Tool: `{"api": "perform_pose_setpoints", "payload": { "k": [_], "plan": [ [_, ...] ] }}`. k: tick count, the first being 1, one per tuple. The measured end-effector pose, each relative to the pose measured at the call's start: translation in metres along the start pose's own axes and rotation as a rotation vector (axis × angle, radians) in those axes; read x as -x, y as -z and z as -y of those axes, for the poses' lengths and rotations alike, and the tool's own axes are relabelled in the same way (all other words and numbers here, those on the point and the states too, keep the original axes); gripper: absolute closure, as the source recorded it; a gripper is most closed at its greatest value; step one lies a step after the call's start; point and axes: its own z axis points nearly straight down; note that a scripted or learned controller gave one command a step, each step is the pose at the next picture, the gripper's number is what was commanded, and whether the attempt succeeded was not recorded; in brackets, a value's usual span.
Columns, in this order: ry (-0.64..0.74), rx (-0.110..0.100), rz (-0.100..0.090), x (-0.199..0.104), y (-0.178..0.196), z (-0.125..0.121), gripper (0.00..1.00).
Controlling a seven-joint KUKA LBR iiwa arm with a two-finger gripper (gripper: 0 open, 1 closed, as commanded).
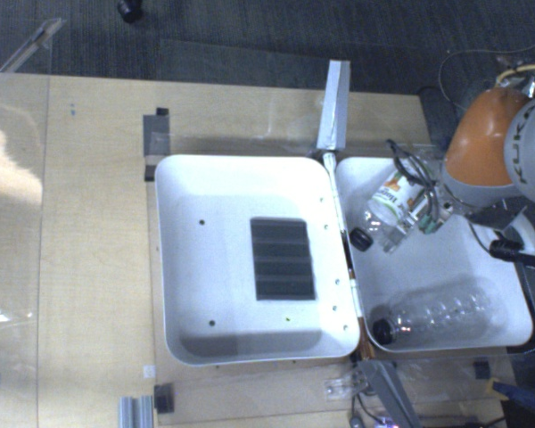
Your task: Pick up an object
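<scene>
Pale wooden bench [80, 266], dark carpeted floor [267, 16], glare at left

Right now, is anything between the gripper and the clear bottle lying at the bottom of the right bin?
Yes. A small bottle with a black cap lies right at the gripper, above the clear bottle along the bin's near wall.

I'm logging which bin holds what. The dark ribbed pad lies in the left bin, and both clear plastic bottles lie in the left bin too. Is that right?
Not quite. In the camera view the dark ribbed pad does lie in the left bin, but both clear plastic bottles are in the right bin: one labelled bottle near the top, one long clear bottle along the bottom edge.
</scene>
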Motion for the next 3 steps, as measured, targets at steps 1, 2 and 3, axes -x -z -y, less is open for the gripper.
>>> {"api": "perform_pose_setpoints", "payload": {
  "k": [1,2,3],
  "plan": [
    [0.000,0.000,0.000,0.000,0.000,0.000,0.00],
    [-0.107,-0.027,-0.008,0.005,-0.002,-0.002,0.00],
    [-0.187,-0.030,0.004,0.015,-0.001,-0.002,0.00]
  ]
}}
